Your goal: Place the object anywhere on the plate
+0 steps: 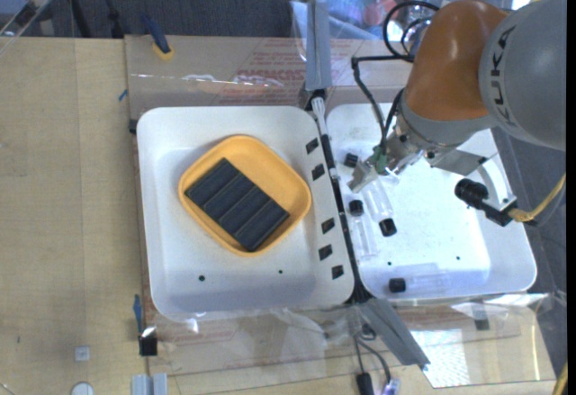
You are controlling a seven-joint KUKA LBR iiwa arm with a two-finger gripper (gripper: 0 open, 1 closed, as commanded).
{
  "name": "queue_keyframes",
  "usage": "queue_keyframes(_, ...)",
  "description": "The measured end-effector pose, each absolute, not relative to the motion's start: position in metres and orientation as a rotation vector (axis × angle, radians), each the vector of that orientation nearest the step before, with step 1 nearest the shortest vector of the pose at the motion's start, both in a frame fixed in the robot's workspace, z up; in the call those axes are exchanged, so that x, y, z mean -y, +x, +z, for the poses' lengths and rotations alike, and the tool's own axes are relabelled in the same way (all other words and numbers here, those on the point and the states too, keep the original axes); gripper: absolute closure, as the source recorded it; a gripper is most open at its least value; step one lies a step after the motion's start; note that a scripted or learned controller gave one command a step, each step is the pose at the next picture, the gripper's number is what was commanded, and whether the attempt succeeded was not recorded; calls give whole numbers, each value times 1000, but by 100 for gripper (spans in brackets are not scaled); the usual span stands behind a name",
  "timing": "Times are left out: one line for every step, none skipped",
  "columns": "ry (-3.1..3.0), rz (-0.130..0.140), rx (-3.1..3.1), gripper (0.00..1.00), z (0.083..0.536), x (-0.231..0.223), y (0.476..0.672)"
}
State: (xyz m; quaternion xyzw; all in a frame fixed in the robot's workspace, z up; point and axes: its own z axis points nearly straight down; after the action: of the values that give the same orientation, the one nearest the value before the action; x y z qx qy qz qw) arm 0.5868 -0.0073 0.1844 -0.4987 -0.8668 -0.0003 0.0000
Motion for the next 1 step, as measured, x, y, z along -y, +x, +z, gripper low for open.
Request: queue_keyframes(-1491, -3, 2768, 100, 190, -36, 589)
